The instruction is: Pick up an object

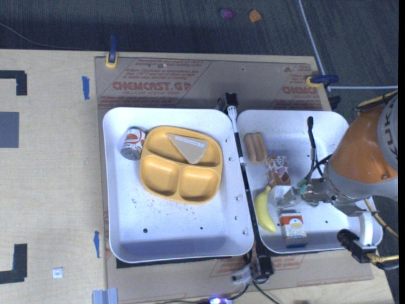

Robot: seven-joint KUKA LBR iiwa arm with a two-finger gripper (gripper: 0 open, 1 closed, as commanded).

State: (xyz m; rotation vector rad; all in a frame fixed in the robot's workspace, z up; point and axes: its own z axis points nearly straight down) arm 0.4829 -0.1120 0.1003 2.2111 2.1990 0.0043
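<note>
My arm hangs low over the right bin, well clear of the left bin with its yellow tray. My gripper sits among the banana, small carton and snack packet; I cannot tell its grip. Nothing is lifted yet, so the pick remains.

- Dark carpet is seen beyond the bench.
- A brown board is clamped onto the pale wooden bench.
- Blue tape is stuck beside the board.
</note>
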